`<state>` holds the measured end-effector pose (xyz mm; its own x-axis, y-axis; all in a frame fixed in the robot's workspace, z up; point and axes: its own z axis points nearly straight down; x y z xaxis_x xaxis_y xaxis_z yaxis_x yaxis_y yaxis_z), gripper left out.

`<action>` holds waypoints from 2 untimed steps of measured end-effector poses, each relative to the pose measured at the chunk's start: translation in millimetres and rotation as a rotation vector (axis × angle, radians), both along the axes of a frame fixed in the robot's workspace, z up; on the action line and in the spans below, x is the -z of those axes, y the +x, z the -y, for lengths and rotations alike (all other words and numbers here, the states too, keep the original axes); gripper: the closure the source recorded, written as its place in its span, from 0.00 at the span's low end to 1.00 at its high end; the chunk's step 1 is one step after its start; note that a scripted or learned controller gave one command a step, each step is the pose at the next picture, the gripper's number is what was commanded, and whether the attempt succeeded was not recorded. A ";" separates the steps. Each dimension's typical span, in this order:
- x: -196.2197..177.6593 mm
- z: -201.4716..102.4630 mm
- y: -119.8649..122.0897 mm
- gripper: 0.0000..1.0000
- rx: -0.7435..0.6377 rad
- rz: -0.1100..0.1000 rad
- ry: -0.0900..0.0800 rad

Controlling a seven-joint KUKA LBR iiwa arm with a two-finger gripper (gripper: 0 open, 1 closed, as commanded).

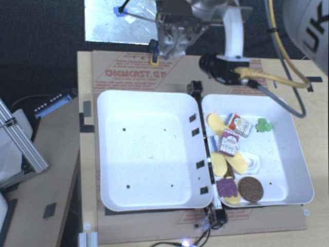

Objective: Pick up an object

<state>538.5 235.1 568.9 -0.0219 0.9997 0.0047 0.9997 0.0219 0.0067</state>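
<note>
The worktop (87, 138) carries two white bins side by side on a cardboard sheet. The left bin (149, 151) is the bigger spread of bare white. The right bin (288, 153) holds all the clutter, bunched along its inner wall.

The arm (308, 19) hangs over the far edge of the worktop, its hand (169, 45) up high behind the left bin, well apart from every object. From where I stand I can't tell how the hand is set; it's a blur of metal, and nothing is visible in it.

In the right bin, going down in size: a brown disc (251, 188) near the front, flat and stiff, probably a toy cookie, hard to pinch unless caught across its rim. Yellow pieces (226, 163), curved like banana slices or chips, lie in a row from back to front; they look light and smooth and might slip. Two small cartons (234, 133), red and white, sit between them, one partly on top of the other. They look like the best bet: light, boxy, with flat sides to squeeze. A purple piece (227, 187) lies beside the disc, touching it. A small green piece (263, 125) sits alone toward the back, thin and low, tricky to get under.

All of this lies in front of the hand and off to its right in the view, so the arm has a long way across and down to go.
</note>
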 end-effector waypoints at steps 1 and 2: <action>0.6 0.0 -0.1 0.00 -0.002 -0.001 0.000; -11.0 -0.3 0.1 1.00 -0.006 0.001 0.001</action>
